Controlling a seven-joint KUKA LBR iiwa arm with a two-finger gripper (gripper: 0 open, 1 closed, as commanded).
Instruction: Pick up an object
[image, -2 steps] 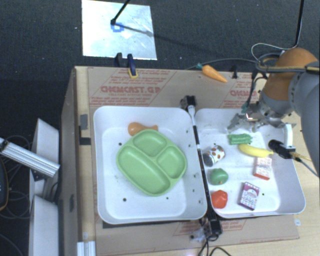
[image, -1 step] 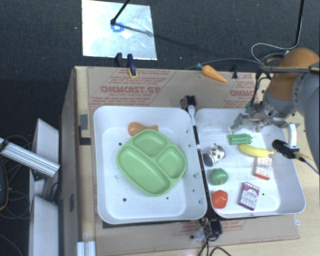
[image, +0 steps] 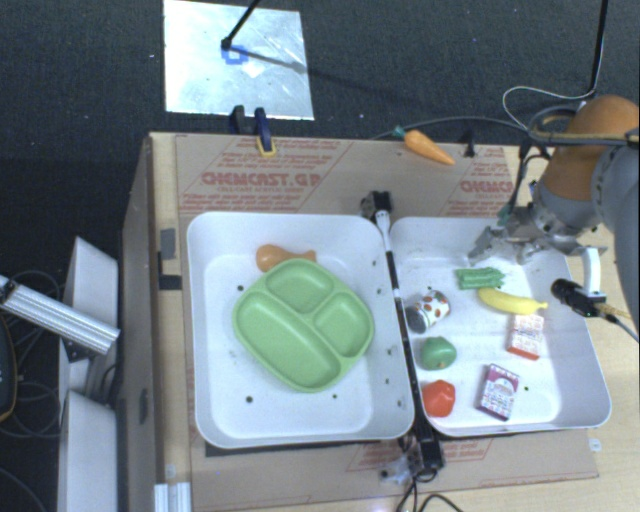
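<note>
So the arm comes in from the right edge and its gripper (image: 497, 243) hangs over the upper part of the right bin (image: 590, 400), fingers spread apart with nothing between them, just above a small green block (image: 479, 277). Below that sit a banana (image: 511, 300), a red-and-white packet (image: 526, 337), a maroon box (image: 498, 390), a spotted mug (image: 428, 309), a green pepper-ish thing (image: 437, 352) and a red one (image: 438, 398). The left bin (image: 215, 400) holds a green divided plate (image: 303, 323) with something orange (image: 272, 257) tucked at its upper edge, and a toy carrot (image: 429, 147) lies on the bench behind the bins.
</note>
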